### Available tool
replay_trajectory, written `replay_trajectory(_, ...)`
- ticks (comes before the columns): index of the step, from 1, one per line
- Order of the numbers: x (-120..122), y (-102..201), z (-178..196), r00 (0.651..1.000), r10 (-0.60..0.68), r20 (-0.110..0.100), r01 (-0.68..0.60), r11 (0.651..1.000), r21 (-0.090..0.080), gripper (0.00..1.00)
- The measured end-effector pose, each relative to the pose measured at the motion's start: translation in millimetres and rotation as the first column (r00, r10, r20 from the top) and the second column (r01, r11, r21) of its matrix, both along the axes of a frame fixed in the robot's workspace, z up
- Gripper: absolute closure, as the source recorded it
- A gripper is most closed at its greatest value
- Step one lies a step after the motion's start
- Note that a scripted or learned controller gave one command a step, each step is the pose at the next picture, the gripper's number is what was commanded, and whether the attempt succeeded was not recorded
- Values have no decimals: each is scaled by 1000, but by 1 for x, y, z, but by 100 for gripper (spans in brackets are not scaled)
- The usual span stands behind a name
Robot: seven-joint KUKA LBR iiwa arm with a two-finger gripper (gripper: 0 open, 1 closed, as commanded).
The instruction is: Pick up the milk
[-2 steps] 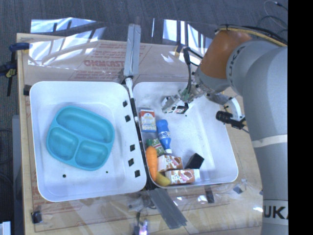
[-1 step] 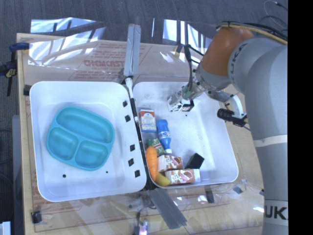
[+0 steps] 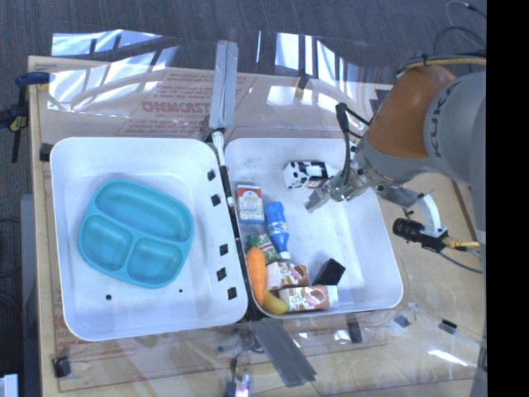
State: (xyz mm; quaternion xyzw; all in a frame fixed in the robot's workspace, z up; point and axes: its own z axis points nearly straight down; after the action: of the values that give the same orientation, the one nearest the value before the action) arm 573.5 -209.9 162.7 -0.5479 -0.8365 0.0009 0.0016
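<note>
The milk (image 3: 302,173) is a small carton with black and white cow patches, lying on its side near the back of the right bin (image 3: 372,246). My gripper (image 3: 326,195) hangs just to the right of it and slightly nearer the front, low over the bin floor. Its fingers are open with nothing between them, and a narrow gap separates them from the carton. The grey arm with its orange band (image 3: 413,114) reaches in from the right.
Along the right bin's left wall lie an orange and white carton (image 3: 249,203), a blue bottle (image 3: 277,226), a carrot (image 3: 257,275), a banana (image 3: 275,303) and a red and white carton (image 3: 310,298). A black block (image 3: 330,271) sits nearby. The left bin holds a blue divided plate (image 3: 136,232).
</note>
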Motion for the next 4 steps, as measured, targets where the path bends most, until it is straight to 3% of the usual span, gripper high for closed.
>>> replay_trajectory(1,1,58,47,1000,-14,2,14,1000,-1,100)
replay_trajectory(2,3,58,55,1000,-9,0,9,1000,-2,100)
replay_trajectory(3,-32,37,34,920,-393,-2,393,920,-2,100)
replay_trajectory(4,-31,38,41,922,-387,-6,387,922,-2,100)
